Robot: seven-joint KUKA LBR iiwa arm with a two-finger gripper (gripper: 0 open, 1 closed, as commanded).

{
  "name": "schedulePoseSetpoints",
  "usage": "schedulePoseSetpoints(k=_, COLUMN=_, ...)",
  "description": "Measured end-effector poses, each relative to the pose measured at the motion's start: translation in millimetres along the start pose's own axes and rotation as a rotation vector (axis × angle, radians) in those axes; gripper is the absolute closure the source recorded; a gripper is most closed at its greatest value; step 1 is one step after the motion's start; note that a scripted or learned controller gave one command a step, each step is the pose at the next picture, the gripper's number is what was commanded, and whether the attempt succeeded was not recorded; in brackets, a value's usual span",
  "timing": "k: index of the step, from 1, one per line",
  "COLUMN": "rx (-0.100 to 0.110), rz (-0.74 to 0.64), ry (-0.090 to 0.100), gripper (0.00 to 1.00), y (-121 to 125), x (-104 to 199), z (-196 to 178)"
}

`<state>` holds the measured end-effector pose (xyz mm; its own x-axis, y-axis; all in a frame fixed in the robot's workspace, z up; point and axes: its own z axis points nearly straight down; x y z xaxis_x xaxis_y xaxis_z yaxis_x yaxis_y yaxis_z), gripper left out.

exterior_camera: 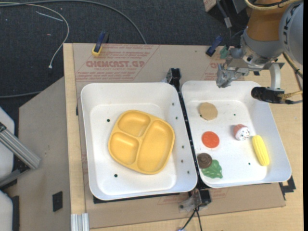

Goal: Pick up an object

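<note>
Surface point(144, 61): brown board with red lettering, carrying two shallow white bins side by side. A blue clamp point(99, 43) sits at its far left edge.

Left bin point(91, 105): holds one yellow divided plate point(141, 141) with three compartments, lying flat near the middle.

Right bin point(274, 129): holds six small items, all apart from the arm.
- Tan round biscuit point(208, 111), near the far side, left of centre.
- Orange-red disc point(210, 139), just nearer than the biscuit.
- Dark brown round piece point(204, 160), by the near left corner, touching the green one.
- Green leafy piece point(212, 170), at the near left corner.
- Small red and white item point(241, 132), right of centre; its form is too small to make out.
- Yellow corn cob point(260, 149), lying lengthwise beside the right wall.

Arm point(269, 18): grey with an orange band, reaching in from the upper right. Gripper point(224, 82) hangs over the far rim of the right bin, beyond the biscuit. Whether the fingers are released or clenched cannot be told; nothing is seen between them.

Floor: dark carpet with pale cables point(57, 13) trailing across it.
</note>
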<state>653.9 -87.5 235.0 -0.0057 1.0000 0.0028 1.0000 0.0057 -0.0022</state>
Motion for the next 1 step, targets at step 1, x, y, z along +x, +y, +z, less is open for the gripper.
schedulePoseSetpoints(k=1, rx=-0.004, rz=-0.001, ry=-0.001, gripper=1.0, y=6.0, x=55.4, z=-8.8)
